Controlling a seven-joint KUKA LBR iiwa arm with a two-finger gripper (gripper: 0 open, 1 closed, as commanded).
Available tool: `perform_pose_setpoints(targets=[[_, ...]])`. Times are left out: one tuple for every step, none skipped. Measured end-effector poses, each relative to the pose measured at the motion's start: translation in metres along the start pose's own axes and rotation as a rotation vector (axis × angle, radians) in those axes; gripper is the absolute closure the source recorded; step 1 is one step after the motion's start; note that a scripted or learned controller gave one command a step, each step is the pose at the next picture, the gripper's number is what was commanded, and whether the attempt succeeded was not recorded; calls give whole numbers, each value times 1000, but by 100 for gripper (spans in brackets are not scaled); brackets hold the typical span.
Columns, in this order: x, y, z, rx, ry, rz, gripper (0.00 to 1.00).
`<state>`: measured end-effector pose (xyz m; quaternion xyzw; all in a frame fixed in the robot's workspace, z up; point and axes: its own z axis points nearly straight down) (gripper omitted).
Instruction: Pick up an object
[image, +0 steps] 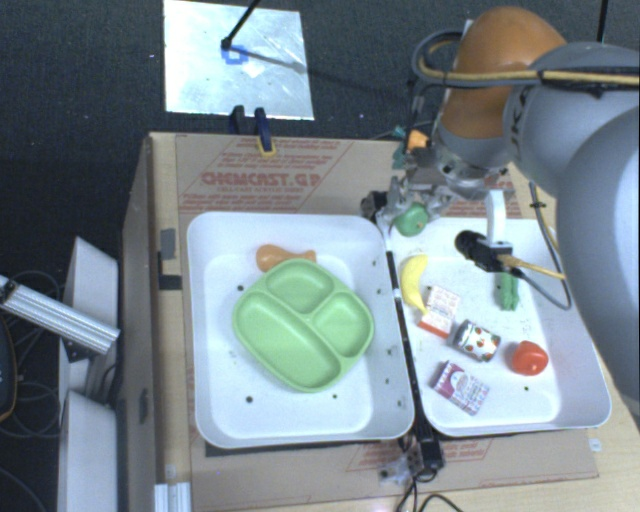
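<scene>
Green round obj (411, 219) gripped in tool (412, 208) over right bin (575, 395) far-left corner, near banana (412, 279).

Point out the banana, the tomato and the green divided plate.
banana (413, 279), camera view, middle of its curve
tomato (529, 357), camera view, centre of its red body
plate (302, 323), camera view, central divider ridge

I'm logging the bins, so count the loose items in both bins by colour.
Green: 2, divided plate, small green piece
Orange: 1, drumstick toy
Yellow: 1, banana
Red: 1, tomato
Red-and-white: 3, two packets, can
Total: 8
</scene>
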<state>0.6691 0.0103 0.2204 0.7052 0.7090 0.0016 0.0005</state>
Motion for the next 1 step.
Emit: perform_pose_setpoints(targets=[[57, -41, -17, 1, 0, 0, 100]])
